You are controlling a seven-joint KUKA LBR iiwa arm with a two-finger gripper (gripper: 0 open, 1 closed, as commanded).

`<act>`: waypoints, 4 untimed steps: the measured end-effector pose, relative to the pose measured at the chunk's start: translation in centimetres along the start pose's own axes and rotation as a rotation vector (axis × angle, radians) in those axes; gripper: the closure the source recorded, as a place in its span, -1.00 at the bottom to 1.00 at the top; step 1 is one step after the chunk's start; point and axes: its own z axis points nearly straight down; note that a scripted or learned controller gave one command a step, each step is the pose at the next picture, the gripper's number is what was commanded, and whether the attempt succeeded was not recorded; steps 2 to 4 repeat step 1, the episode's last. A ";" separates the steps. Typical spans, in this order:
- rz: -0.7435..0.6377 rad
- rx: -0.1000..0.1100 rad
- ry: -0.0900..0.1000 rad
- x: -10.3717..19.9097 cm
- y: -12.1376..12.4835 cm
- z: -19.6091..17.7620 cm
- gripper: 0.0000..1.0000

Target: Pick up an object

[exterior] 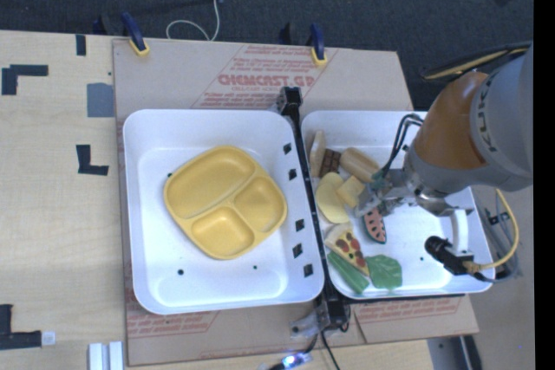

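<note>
Bench [52,186] spans frame. Left bin [139,273], centre, holds yellow divided plate [225,199]. Right bin [434,277] has my arm [473,134] entering from right. My end effector [379,193] sits low at centre-right, just above watermelon slice [375,226]; can't tell its opening or any hold.

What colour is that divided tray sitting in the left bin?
Yellow. The divided tray is plain yellow all over, with three compartments, seen clearly in the camera view.
</note>
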 end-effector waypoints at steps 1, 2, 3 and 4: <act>-0.005 -0.001 -0.005 7.3 -1.1 -9.0 1.00; -0.005 -0.001 -0.005 7.3 -1.1 -9.0 1.00; -0.005 -0.001 -0.005 7.3 -1.1 -9.0 1.00; -0.005 -0.001 -0.005 7.3 -1.1 -9.0 1.00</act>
